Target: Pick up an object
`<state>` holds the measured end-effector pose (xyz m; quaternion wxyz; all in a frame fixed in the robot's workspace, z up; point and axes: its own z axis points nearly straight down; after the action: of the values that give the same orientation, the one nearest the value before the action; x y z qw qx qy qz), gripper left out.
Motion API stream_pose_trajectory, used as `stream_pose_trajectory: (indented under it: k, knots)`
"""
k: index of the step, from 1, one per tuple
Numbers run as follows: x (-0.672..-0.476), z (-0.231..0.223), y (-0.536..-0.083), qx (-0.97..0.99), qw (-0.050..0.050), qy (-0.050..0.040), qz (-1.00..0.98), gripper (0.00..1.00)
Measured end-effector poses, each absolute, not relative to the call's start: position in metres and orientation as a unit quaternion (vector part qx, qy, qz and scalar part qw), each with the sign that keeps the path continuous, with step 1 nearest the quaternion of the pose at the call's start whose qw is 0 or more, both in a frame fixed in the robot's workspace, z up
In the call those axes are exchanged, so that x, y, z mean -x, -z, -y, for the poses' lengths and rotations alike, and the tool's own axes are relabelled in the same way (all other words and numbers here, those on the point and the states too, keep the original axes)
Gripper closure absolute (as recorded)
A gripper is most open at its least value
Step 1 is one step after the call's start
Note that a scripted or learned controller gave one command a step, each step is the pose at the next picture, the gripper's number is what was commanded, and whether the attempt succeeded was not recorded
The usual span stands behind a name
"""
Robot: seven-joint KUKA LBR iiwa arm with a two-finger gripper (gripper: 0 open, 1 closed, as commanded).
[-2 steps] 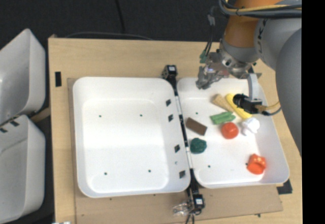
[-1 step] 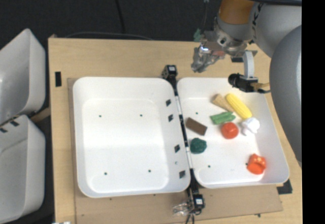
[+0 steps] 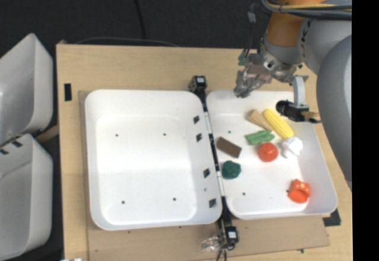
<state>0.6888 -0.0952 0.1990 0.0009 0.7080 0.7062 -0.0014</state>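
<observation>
My gripper (image 3: 243, 89) hangs over the far edge of the right bin (image 3: 314, 203), nothing between its fingers; from this slant I can't tell whether they are spread or pressed together. All candidates sit in that bin: yellow corn cob (image 3: 278, 122) just beside a tan stick-shaped piece (image 3: 256, 118), green bean-like piece (image 3: 259, 137) in front of them, red tomato-like ball (image 3: 267, 152) touching or nearly touching a small white lump (image 3: 291, 147), brown block (image 3: 228, 147) and dark green lump (image 3: 230, 169) near the divider, orange-red pepper-like piece (image 3: 299, 191) alone at the near right. The left bin (image 3: 95, 206) holds nothing to go for. My call: skip the corn/stick/bean cluster, since the fingers would likely straddle two things. Pepper piece is the best isolated target; brown block is second but close to the bin wall, so finger clearance there looks tight. Plan: move over the pick with the fingers wide, align them across the short axis, descend straight, close, then lift and check something is really pinched. Rounded pieces may squirt out if I close off-centre.
</observation>
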Motion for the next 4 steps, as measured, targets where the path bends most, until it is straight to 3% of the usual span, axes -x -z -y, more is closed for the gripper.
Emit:
stream_pose_trajectory:
  k: [1, 2, 4]
  knots:
    - [-0.664, 0.134, -0.097, -0.708, -0.001, 0.0023, -0.706, 1.00]
    - [-0.691, 0.088, -0.209, -0.705, 0.005, -0.0044, -0.709, 1.00]
    - [-0.689, 0.028, -0.201, -0.706, 0.000, 0.0005, -0.708, 1.00]
